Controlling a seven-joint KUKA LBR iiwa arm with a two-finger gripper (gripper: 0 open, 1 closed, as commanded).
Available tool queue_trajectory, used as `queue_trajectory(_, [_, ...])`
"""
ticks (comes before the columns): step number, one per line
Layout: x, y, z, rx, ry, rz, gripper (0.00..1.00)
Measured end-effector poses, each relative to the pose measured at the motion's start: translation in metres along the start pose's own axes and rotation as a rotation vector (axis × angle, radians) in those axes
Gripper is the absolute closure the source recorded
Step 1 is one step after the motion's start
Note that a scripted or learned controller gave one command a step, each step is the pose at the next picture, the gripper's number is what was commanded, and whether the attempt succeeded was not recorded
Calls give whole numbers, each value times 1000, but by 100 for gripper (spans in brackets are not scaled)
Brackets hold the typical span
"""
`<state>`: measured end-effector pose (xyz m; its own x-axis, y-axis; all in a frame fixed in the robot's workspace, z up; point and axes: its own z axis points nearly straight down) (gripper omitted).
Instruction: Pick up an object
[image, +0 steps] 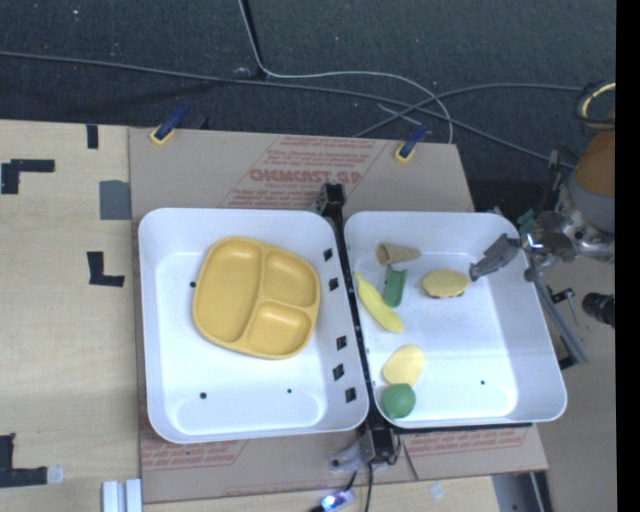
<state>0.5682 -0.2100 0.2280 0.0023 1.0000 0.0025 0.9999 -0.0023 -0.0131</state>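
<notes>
At the right bin's (540, 400) far right rim, the hand (497, 252) hangs with fingers parted, empty; the yellow patty (444, 284) lies just left.

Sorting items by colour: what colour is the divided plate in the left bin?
Yellow: the three-compartment plastic plate shows plainly in the camera view.

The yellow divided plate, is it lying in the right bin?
No, the yellow divided plate lies in the left bin, apart from the small food items.

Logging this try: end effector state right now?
End effector: cannot tell whether open or closed; nothing seen held, sits at the right bin's right edge near the yellow patty.
</notes>
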Motion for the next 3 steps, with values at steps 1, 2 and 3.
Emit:
queue_trajectory(1, [0, 3, -7, -12, -3, -3, 0])
queue_trajectory(2, [-4, 8, 40, -8, -3, -3, 0])
queue_trajectory(3, [-8, -2, 91, -7, -2, -3, 0])
